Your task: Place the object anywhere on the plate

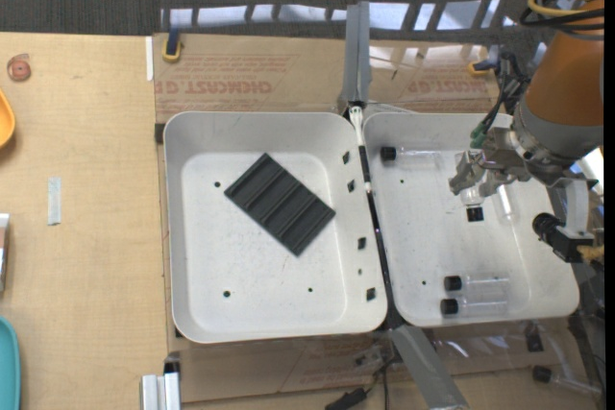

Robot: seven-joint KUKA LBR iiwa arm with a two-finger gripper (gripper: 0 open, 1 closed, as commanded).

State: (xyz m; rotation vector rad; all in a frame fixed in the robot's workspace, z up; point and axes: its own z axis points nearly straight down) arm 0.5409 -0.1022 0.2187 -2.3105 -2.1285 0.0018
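This looks like a robotics lab: a grey industrial arm [567, 82] with an orange band works over two white bins [178, 206], bedded on flattened cardboard [250, 77] atop a plain wooden bench [77, 158], with cables looped beside it.

A dark grey ribbed rectangular plate [280, 204] is lying flat in the left bin, turned at a diagonal so its long side is running from upper left to lower right, a little left of the frame's centre. Small clear tubes with black caps [476, 295] are lying on their sides in the lower right of the frame, near the right bin's front edge, one just above the other. A third, similar tube [411, 153] is sitting near that bin's upper left corner.
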